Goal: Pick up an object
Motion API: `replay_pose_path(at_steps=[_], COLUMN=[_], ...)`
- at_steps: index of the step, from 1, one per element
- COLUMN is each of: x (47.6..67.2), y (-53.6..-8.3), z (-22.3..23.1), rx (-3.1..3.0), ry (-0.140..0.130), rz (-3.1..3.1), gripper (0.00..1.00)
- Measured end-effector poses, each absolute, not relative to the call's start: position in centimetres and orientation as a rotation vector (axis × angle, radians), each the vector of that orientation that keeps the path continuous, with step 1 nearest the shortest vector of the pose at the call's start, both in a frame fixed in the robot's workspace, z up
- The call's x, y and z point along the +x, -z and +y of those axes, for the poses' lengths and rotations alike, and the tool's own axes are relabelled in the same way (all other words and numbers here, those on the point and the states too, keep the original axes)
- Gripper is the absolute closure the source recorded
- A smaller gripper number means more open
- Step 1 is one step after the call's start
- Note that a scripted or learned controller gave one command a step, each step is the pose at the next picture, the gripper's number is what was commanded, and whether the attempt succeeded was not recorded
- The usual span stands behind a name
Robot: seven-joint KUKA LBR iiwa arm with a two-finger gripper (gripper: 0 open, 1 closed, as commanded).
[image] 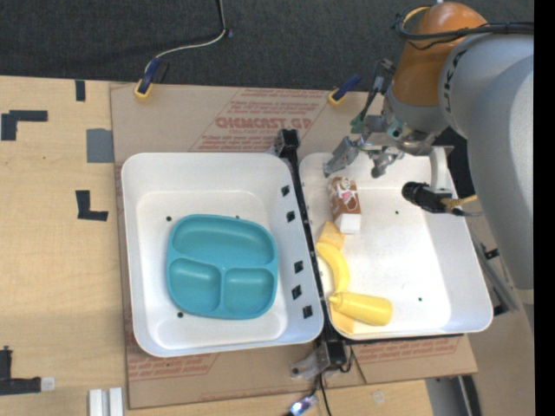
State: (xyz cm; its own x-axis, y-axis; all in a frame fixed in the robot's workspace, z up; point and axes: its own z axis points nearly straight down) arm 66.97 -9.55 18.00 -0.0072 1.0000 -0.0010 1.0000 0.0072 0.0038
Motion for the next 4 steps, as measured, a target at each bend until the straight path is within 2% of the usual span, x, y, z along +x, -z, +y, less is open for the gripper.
replay_pose_path(at_steps=[1,2,3,4], x=[66.8,66.8,66.8,66.9], y=[-15.8,-9.6,-10.6,-18.9], z=[-10.9,-11.0,-10.9,-4.2], rx=[2.221,2.219,2.218,2.213], ry=[0.004,0.002,0.005,-0.006], rz=[2.223,2.222,2.225,2.227], gripper=[0.00,0.00,1.00,1.00])
